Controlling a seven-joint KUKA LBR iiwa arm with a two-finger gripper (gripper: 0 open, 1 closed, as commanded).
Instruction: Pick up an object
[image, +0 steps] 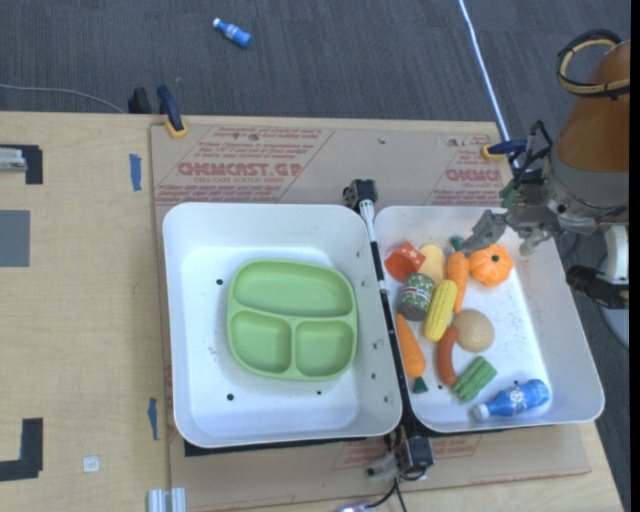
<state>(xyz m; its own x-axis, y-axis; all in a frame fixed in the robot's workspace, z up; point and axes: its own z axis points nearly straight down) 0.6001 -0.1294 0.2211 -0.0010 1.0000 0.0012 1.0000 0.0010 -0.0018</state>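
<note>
The right bin (560, 330) holds several toy foods: an orange pumpkin (491, 266), a small carrot (457, 268), a red pepper (403, 261), a corn cob (440, 308), a brown potato (474, 330), a long carrot (410, 345), a green cucumber (474, 378) and a blue bottle (515, 398). My gripper (503, 238) hovers over the bin's far right part, just above the pumpkin. Its two grey fingers stand apart, with nothing between them.
The left bin (190, 330) bears a green divided plate (292, 318). A black clamp (360, 192) sits at the far end of the seam between the bins. A white cable (485, 70) runs past the bench's far side.
</note>
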